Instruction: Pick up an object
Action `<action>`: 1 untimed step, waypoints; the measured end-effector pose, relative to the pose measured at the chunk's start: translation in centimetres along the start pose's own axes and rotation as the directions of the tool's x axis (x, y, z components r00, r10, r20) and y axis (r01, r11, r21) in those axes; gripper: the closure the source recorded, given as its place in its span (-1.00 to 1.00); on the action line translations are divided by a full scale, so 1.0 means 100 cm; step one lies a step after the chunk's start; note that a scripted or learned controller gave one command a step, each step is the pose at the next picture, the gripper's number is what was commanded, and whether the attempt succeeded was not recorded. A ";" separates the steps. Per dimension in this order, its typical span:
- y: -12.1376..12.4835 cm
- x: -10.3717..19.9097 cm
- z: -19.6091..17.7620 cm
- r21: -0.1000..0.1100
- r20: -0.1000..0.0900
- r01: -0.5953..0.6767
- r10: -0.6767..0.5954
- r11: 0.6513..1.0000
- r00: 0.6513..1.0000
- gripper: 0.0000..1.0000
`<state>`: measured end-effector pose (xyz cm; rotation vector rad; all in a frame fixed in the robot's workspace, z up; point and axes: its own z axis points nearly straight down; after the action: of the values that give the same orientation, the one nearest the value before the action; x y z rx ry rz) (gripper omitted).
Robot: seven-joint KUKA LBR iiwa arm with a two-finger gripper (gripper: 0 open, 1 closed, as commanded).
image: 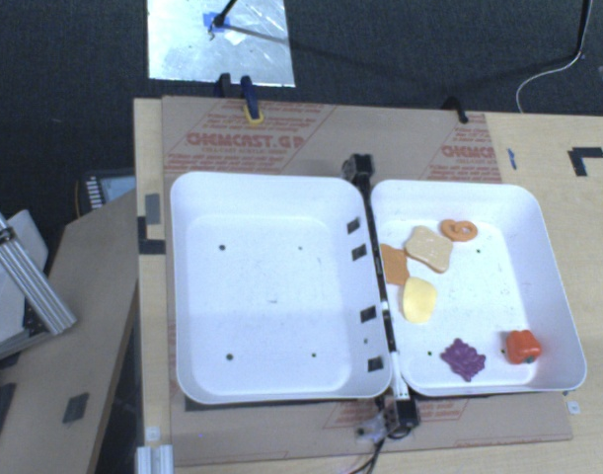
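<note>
Six toys in the right bin (553,255), among them a purple grape bunch (464,358).

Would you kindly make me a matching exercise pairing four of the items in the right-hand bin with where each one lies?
Things:
1. orange ring
2. purple grape bunch
3. red-orange piece
4. yellow piece

Places:
A. near corner, by the bin's right wall
B. far part of the bin, just beyond the tan toast slice
C. middle-left, just nearer than the toast slice
D. near edge, left of the red-orange piece

Pairs: 1-B, 2-D, 3-A, 4-C
</note>
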<state>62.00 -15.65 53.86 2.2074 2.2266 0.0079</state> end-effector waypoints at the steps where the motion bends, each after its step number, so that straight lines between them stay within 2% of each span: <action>1: 0.028 0.068 0.018 0.005 -0.001 0.001 -0.001 1.000 1.000 1.00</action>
<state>64.75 -8.83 52.08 2.2092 2.2314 0.0034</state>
